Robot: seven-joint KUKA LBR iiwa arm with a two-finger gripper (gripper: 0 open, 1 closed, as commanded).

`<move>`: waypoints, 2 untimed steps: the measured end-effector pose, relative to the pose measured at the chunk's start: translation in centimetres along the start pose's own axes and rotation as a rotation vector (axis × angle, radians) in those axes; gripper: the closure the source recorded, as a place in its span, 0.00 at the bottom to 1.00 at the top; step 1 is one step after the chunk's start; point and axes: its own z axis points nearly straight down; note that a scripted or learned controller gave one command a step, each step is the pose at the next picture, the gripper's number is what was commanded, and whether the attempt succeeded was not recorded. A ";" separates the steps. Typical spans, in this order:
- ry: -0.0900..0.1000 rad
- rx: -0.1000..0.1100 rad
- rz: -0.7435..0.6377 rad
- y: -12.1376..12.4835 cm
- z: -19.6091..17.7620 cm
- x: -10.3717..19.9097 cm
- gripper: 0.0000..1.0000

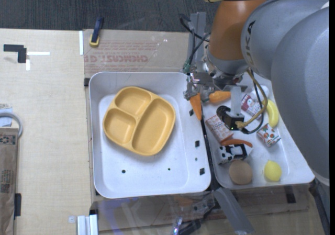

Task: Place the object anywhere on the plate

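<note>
Hovering: my gripper (194, 94) over the divide between the bins.
Grip: fingers clamped on carrot (196, 106).
Carrot axis: near vertical, tip down, over left bin's (104, 176) right rim.
Plate (139, 120): left bin centre.
Hidden: carrot's top, behind fingers.

One plate (139, 120), two bins (99, 140), two carrots (196, 106), one lemon (272, 171).
</note>
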 end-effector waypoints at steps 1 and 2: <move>-0.001 0.002 0.049 -1.0 0.8 6.4 1.00; -0.002 0.000 0.319 -4.0 -5.2 6.8 1.00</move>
